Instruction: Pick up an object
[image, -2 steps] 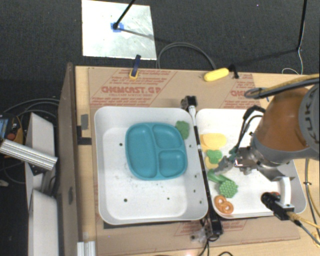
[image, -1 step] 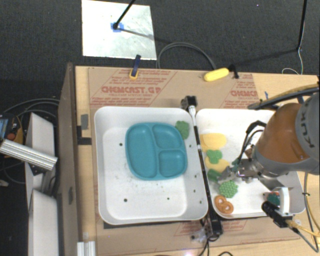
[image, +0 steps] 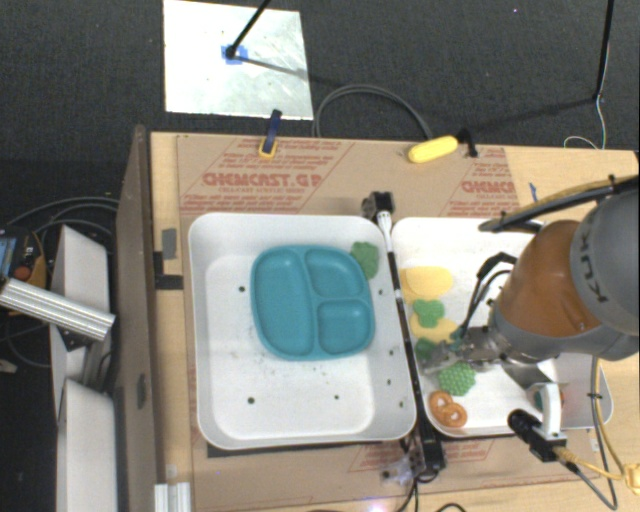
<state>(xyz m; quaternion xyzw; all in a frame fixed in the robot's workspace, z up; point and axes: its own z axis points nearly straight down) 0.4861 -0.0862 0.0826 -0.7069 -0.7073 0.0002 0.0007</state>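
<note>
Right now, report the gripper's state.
Gripper: cannot be told; it sits low in the right bin among the green toys.

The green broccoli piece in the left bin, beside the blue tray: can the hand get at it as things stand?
Probably yes. The broccoli piece lies uncovered at the blue tray's corner, open from above. The hand is low in the right bin, so it must first cross the divider.

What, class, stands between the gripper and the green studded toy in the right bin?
Nothing visible does. The gripper is already low in the right bin, directly beside the green studded toy, with other green pieces and a yellow piece lying behind it.
</note>
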